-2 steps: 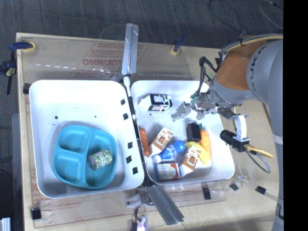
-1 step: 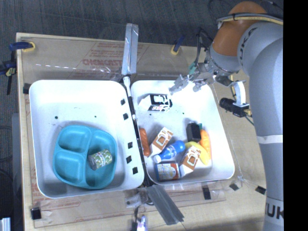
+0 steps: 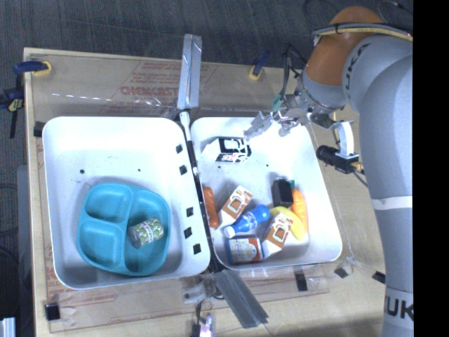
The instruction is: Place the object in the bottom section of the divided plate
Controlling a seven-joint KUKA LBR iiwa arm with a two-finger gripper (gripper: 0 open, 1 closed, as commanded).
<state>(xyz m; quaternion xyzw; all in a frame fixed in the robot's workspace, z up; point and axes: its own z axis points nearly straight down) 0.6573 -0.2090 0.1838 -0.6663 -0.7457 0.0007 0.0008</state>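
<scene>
The arm point(image 3: 379, 118) reaches in from the right, its orange-banded wrist above the far edge of the right bin point(image 3: 319, 188); much of its bulk runs off the frame. In the left bin point(image 3: 63, 153) lies the blue divided plate point(image 3: 102, 220), and the task's object, a small jar point(image 3: 146, 232) with a patterned greenish label, rests on its side in the plate, on or beside the ridge between sections; which section counts as the bottom cannot be settled. It looks light, rigid and rounded, likely to roll, so a hold across its middle seems safest. The gripper point(image 3: 263, 125) hangs over the right bin's far end with its thin fingers apart and nothing between them. The label's print is unreadable.
</scene>
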